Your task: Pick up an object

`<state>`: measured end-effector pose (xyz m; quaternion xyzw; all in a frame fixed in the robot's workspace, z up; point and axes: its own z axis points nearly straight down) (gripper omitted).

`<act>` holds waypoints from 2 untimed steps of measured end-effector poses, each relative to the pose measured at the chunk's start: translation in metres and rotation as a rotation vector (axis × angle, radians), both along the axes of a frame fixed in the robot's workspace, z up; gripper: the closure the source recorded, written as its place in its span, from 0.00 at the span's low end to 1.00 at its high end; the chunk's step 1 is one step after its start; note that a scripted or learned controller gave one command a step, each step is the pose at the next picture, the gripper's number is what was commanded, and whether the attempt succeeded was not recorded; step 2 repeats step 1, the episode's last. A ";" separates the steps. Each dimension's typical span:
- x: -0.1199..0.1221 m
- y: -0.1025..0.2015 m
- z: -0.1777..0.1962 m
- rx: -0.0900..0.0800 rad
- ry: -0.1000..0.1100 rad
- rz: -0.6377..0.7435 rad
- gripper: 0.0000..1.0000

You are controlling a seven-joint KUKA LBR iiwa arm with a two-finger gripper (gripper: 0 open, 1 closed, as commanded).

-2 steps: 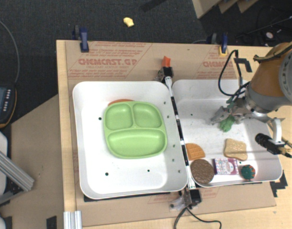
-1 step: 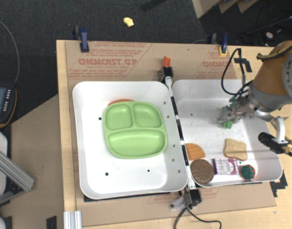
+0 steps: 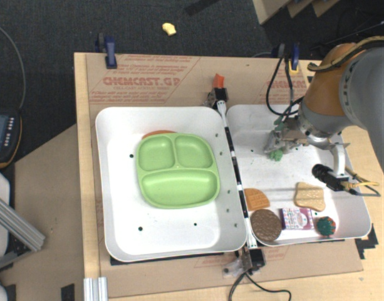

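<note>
On the desk [image 3: 148,74] two white bins sit side by side, their near walls touching. The left bin [image 3: 116,193] holds a green divided plate [image 3: 176,170] lying flat near its middle, with a sliver of something orange [image 3: 159,132] showing from under the plate's far edge. The grey arm [image 3: 351,89] reaches into the right bin [image 3: 257,121] from the right, and the gripper [image 3: 280,143] hangs low over the bin's far half. Whether the jaws are open or closed cannot be told from this slant. A small green piece [image 3: 277,156] lies right at the tip of the gripper, on the white floor of the bin, touching it or just under it; it is not clear that the piece sits between the jaws. The other things are gathered along the near wall of the right bin, well apart from the gripper: an orange waffle-like wafer [image 3: 257,199], a round brown cookie [image 3: 266,224] just in front of it, a pink and white packet [image 3: 296,219] beside the cookie, a slice of toast [image 3: 310,197] behind the packet, and a green and red ball [image 3: 327,226] in the near right corner.
</note>
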<state>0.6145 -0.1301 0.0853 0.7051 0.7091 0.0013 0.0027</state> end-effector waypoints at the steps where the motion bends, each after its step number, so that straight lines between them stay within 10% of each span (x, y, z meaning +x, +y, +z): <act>1: 0.006 0.083 0.106 0.003 -0.004 0.002 1.00; 2: 0.006 0.083 0.106 0.003 -0.004 0.002 1.00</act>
